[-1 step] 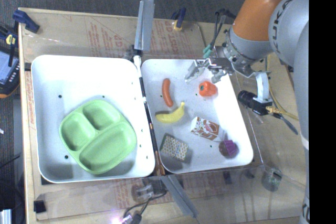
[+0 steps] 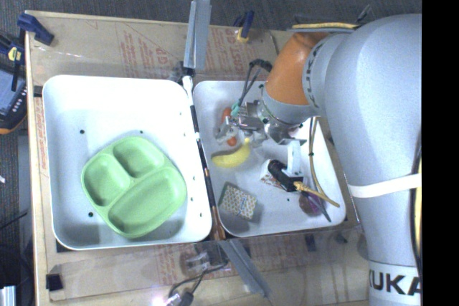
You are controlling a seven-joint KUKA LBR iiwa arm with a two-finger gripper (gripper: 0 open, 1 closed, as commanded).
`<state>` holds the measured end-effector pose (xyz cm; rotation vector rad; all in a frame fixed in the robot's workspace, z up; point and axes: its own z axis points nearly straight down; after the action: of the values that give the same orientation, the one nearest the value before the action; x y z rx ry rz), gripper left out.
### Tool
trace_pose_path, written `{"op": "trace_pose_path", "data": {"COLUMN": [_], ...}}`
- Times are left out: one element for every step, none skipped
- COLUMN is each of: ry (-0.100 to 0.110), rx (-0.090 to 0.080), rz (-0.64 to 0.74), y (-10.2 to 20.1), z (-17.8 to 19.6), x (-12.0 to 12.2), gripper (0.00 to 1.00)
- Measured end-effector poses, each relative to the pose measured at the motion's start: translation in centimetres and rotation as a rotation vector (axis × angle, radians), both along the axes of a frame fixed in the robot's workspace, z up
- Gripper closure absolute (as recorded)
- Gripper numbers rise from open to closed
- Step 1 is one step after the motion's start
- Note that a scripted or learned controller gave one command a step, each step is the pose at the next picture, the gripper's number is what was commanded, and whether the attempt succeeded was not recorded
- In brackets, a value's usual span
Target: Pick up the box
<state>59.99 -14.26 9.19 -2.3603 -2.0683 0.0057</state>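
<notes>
below the claw (image 2: 231,127), box (image 2: 237,201)

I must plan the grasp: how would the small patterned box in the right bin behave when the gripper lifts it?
The box lies flat near the right bin's front edge, so it probably will not roll. It looks small and thin, likely light and fairly stiff. Lying so low, it may slide rather than lift.

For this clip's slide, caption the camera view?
Gripper low over banana in right bin; patterned box untouched.
</notes>
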Motion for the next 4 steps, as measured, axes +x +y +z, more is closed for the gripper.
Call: {"op": "trace_pose_path", "data": {"ry": [-0.005,-0.008,-0.002,-0.002], "rx": [0.000,-0.010,0.001,0.002], "rz": [0.266,0.087,0.115,0.160], "y": [2.3,3.9,1.8,0.2], "z": [0.1,0.2,5.2,-0.1], "x": [2.2,-1.9,-0.8,5.7], "gripper": [0.00,0.00,0.00,0.00]}}
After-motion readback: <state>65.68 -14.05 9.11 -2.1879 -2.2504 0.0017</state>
